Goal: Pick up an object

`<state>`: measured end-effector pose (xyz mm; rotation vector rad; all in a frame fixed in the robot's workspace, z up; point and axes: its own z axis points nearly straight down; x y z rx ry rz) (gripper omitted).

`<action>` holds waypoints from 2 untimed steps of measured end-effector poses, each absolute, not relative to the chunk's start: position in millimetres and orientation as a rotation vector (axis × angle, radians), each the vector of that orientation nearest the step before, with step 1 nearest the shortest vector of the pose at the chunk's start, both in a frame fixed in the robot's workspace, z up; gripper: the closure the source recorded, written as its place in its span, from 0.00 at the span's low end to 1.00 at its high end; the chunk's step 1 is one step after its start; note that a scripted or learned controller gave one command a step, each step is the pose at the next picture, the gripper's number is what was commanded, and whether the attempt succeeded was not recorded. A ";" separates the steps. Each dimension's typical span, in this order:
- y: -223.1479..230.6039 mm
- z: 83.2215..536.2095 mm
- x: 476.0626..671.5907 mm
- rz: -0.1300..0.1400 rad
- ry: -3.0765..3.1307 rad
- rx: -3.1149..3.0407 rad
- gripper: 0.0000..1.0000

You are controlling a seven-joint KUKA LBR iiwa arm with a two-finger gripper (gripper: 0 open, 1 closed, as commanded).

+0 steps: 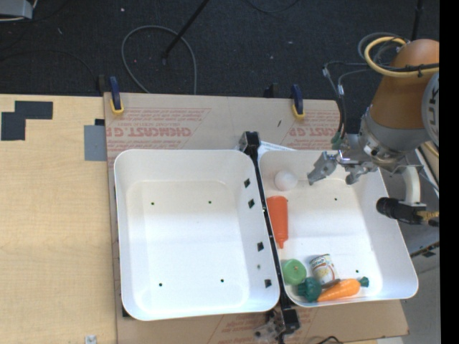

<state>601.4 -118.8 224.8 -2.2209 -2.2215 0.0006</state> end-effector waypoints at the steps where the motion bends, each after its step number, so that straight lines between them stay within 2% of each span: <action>1: -96.1 212.5 542.1 0.002 -2.220 -2.220 0.00; 2: -97.9 222.6 542.9 0.001 -2.218 -2.224 1.00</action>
